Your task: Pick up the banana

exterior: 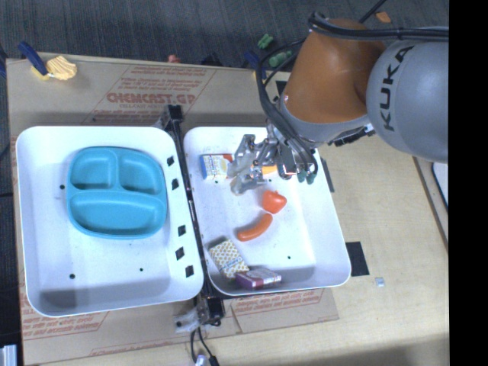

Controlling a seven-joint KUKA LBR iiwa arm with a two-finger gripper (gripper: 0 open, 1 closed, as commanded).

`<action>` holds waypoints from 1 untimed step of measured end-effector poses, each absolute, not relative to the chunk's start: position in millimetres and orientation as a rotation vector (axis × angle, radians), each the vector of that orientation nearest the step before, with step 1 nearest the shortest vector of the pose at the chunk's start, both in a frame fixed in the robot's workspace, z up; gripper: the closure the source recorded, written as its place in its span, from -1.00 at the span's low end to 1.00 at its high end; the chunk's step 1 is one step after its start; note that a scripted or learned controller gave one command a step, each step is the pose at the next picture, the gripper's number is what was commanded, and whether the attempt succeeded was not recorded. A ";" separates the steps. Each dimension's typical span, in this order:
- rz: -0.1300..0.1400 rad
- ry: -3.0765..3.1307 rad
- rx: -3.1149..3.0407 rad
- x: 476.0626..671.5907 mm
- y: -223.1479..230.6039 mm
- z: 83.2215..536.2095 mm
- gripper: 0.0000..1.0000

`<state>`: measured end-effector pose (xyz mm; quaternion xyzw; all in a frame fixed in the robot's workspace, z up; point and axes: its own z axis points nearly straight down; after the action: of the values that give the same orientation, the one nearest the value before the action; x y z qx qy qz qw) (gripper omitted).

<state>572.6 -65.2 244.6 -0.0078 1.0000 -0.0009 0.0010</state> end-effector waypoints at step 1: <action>0.001 3.143 0.093 516.8 14.4 191.1 1.00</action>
<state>516.8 14.4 191.1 0.0296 0.9996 0.0002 -0.0013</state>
